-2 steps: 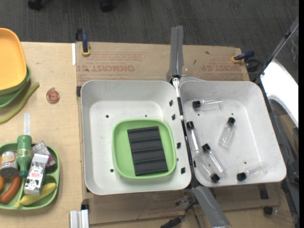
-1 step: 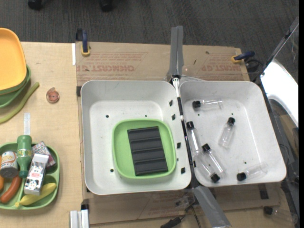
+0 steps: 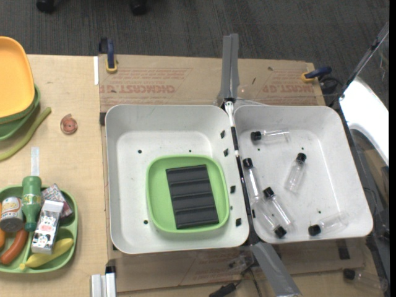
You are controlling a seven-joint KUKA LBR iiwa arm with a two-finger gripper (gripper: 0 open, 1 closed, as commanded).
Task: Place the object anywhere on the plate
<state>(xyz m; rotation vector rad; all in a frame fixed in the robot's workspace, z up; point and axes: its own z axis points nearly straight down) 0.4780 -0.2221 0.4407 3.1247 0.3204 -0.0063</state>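
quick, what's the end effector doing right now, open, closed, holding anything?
End effector: not in the frame, so its state cannot be told. The green plate carries a dark ridged block.

Matt green plastic plate (image 3: 159, 193), clear glossy plastic vials (image 3: 294, 173) with black caps, smooth white plastic bins (image 3: 124, 228), brown cardboard (image 3: 167, 82)

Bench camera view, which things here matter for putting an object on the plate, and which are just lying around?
For the job:
green plate in the left bin
black ridged block lying on the plate
clear black-capped vials in the right bin

Just lying about:
green tray of toy food
stacked yellow and green plates
small pink piece
cardboard sheet
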